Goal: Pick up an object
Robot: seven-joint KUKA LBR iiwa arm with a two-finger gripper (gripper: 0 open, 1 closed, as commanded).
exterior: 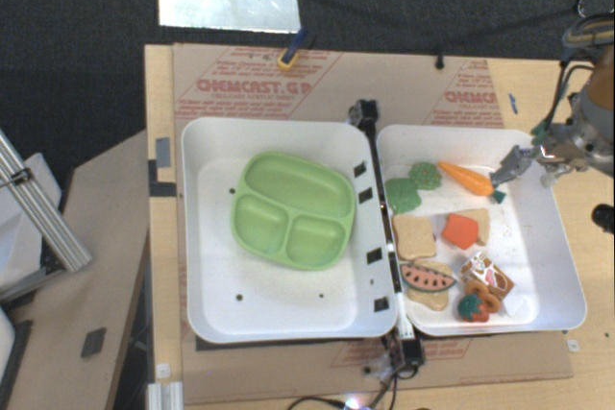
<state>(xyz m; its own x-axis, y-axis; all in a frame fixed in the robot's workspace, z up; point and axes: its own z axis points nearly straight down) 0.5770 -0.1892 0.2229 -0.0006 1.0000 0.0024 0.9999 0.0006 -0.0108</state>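
Gripper (pixel 512 165): I am seeing it hovering at the right bin's (pixel 557 254) far edge, finger state I cannot tell
Carrot (pixel 468 178): lying just beside it
Green tray (pixel 292 209): sitting in the left bin (pixel 211 206)

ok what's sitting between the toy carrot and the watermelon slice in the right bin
In the camera view, between the carrot and the watermelon slice lie a slice of bread and an orange-red piece.
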